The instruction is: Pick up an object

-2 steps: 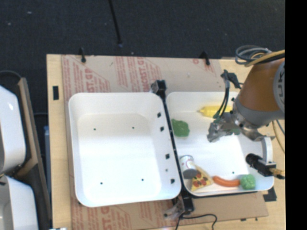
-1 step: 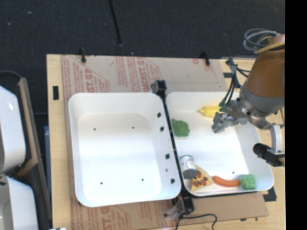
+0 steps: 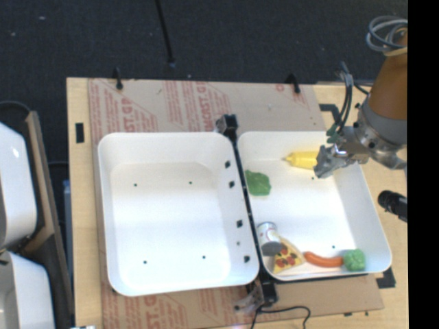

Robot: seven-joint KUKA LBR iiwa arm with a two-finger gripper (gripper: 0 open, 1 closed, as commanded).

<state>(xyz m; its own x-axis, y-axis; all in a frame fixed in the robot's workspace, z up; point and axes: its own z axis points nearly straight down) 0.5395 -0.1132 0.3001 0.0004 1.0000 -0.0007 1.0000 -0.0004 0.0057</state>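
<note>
Nearest, along the right bin's (image 3: 374, 235) front edge, lie a pizza slice (image 3: 286, 258), a small can (image 3: 267, 234), a sausage (image 3: 322, 258) and a green lump (image 3: 354, 260). Farther back sits a green blob (image 3: 258, 182). At the far side, the claw (image 3: 324, 162) hangs beside a yellow toy (image 3: 302, 159); whether it is open I cannot tell. This looks like the approach step; next it needs to straddle the toy and close.

Even, fairly bright light falls from above on the bench (image 3: 171, 105) and washes the two bins (image 3: 171, 211) to near-flat white, with detail lost on their floors. Shadows are soft and short: a faint grey band lies along the inner walls of the bins, and the floor (image 3: 206, 26) behind the bench sits dark and grainy. The whole picture is slightly soft, low in resolution, and small things blur at their edges
</note>
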